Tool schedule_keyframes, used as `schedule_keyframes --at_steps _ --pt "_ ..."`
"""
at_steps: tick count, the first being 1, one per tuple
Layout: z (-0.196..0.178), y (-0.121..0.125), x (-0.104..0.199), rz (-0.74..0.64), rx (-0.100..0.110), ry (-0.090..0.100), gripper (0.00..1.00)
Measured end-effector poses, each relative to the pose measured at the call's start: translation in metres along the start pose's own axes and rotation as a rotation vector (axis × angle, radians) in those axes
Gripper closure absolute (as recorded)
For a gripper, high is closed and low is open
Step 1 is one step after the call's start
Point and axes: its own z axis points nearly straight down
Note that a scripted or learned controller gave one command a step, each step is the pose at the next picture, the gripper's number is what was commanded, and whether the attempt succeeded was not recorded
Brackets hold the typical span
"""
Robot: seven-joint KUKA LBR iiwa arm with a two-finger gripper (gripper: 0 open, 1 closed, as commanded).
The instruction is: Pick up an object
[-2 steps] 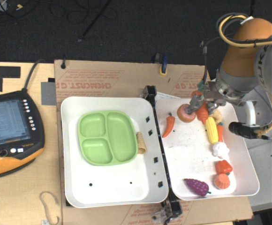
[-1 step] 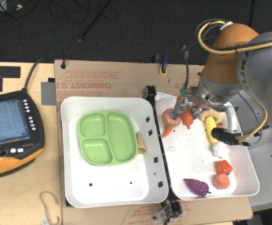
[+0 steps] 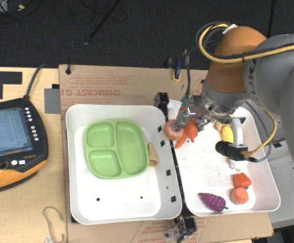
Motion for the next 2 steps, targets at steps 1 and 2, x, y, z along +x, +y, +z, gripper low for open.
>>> schedule_keyframes --at_steps 1,2 --pt "-0.005 -0.007 0.054 -0.002 0.000 0.000 1.00" --pt "0.005 -0.032 0.097 0.000 0.002 -0.001 1.00"
